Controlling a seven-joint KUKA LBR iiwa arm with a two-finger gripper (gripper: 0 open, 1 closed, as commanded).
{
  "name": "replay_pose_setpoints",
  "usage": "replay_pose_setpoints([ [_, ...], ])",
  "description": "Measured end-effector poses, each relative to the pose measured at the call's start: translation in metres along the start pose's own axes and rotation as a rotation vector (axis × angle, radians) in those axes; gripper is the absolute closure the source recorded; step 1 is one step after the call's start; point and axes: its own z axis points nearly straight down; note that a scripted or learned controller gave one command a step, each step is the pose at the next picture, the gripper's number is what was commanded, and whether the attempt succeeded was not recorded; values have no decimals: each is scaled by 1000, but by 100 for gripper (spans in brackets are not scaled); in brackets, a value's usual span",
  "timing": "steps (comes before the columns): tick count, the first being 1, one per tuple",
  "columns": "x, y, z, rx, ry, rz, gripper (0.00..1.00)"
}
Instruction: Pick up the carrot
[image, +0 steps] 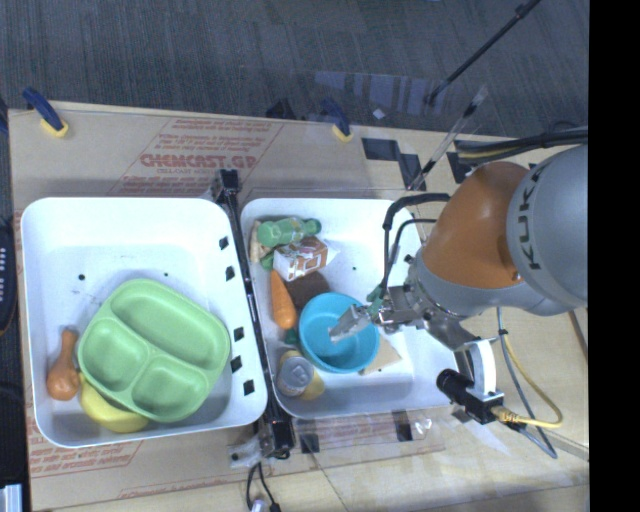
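since the carrot (283, 300) lies along the left wall of the right bin (400, 392), hard against the divider between the bins, the step in hand looks like the approach, and doing it well probably means coming down with the pincer turned so one side slips between carrot and wall and the other between carrot and the blue bowl (318, 318). the carrot touches or nearly touches that bowl, so a sloppy descent could knock the bowl or shove the carrot under the carton.

the arm (500, 240) reaches in from the right, and its gripper (352, 323) hangs over the blue bowl, near the carrot but not on it. whether the pincer is released or clenched i cannot tell; nothing appears to be held in it.

of the containers, the left bin (50, 230) holds a green divided plate (152, 346), tilted over a yellow thing (105, 413) that peeks out at its lower edge, perhaps a banana, and a small orange-brown piece like a toy drumstick (63, 372) by the left wall.

the right bin holds the blue bowl at its middle, a green bottle (286, 232) at the top, a small carton (300, 260) just below the bottle, the carrot beneath that, and a tin can (297, 376) near the bottom corner.
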Motion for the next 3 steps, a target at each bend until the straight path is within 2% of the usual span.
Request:
replay_pose_setpoints([
  [1,31,37,86,-22,-2,43,0],
  [2,26,93,96,-10,-8,215,0],
  [3,27,93,87,-3,-6,207,100],
])
